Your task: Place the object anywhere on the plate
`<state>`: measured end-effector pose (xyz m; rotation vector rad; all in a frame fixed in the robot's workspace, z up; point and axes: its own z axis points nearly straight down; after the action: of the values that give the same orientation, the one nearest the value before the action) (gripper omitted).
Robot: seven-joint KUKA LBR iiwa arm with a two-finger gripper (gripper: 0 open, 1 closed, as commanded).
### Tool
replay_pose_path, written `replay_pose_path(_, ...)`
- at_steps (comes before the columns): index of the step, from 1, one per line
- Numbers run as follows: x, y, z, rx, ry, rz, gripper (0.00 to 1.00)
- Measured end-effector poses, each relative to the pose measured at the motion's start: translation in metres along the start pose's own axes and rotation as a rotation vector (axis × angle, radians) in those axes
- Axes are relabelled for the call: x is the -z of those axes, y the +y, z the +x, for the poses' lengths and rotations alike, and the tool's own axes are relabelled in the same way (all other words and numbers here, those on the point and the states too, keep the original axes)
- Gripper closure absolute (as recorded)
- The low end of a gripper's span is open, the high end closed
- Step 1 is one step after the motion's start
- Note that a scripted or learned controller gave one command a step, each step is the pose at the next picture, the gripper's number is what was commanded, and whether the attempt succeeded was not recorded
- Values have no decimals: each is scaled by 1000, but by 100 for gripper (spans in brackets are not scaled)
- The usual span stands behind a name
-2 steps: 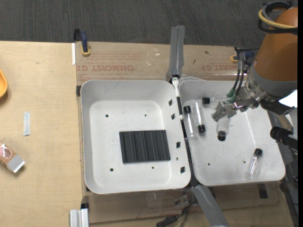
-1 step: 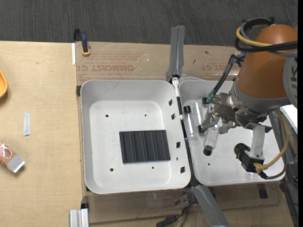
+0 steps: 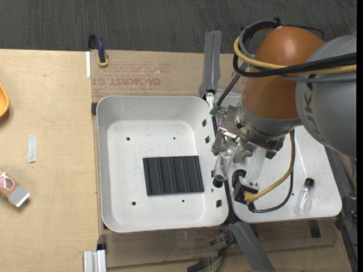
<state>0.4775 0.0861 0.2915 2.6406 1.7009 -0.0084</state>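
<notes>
A black ribbed rectangular plate [image 3: 173, 174] lies flat in the middle of the left white bin [image 3: 113, 152]. A small clear vial with a dark cap [image 3: 304, 196] lies in the right bin [image 3: 323, 208], near its front right corner. My gripper [image 3: 227, 171] hangs under the orange wrist band, over the ridge where the two bins meet. It is just right of the plate and well left of the vial. The wrist body hides much of the right bin.
A yellow cable [image 3: 278, 183] loops below the wrist. On the wooden bench to the left lie a grey strip [image 3: 32, 149], a small packet [image 3: 14, 188] and an orange thing [image 3: 3, 102] at the edge. A blue clamp [image 3: 100, 51] sits behind the left bin.
</notes>
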Motion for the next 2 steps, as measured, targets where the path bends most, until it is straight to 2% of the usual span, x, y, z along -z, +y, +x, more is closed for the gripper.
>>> replay_pose_path(1,19,-24,52,-332,0,-1,100)
replay_pose_path(2,52,-55,121,-12,-2,-1,100)
